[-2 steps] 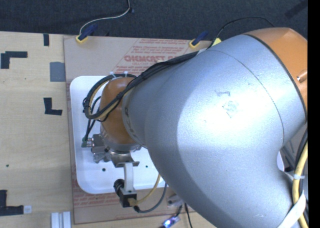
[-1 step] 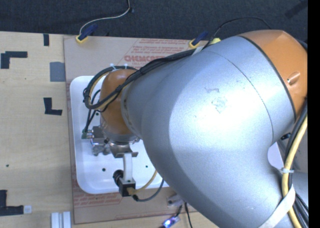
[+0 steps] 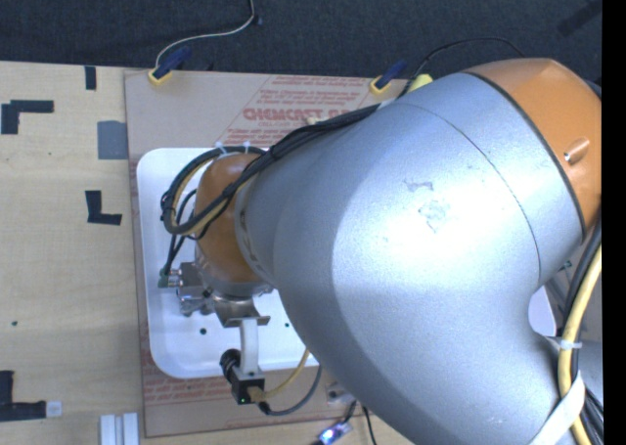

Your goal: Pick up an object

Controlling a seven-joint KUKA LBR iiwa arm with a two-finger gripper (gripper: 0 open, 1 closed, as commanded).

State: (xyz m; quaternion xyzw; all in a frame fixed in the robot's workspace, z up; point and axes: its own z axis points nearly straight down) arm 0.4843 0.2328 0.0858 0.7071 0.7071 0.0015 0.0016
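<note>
Over the left white bin [image 3: 156, 238], the KUKA arm [image 3: 440, 267] reaches down from the right, its broad grey link covering most of the bin floor. An orange band [image 3: 223, 228] sits above the wrist, ringed by looped black cables [image 3: 181, 200]. Below it a pale mounting block and small black fitting [image 3: 243, 379] point toward the bin's near edge; the gripper [image 3: 210, 301] lies beneath the wrist, and whether it is spread or closed, or has anything in it, cannot be told from this angle. No object to be picked is discernible: only a strip along the bin's left edge and near-left corner is exposed, smooth and glossy white with rounded corners and a few tiny dark specks.

The bin rests on a matt brown cardboard sheet [image 3: 293, 111] printed in red along its far edge and clipped there with blue-and-yellow clamps [image 3: 168, 64]. The surrounding bench top [image 3: 59, 267] is pale wood with black tape marks.

Judged from this pose, the step in hand is the descent or grasp. Doing it well calls for a vertical approach, closing only once an item lies squarely between the jaws, then a straight lift clear of the bin wall.
</note>
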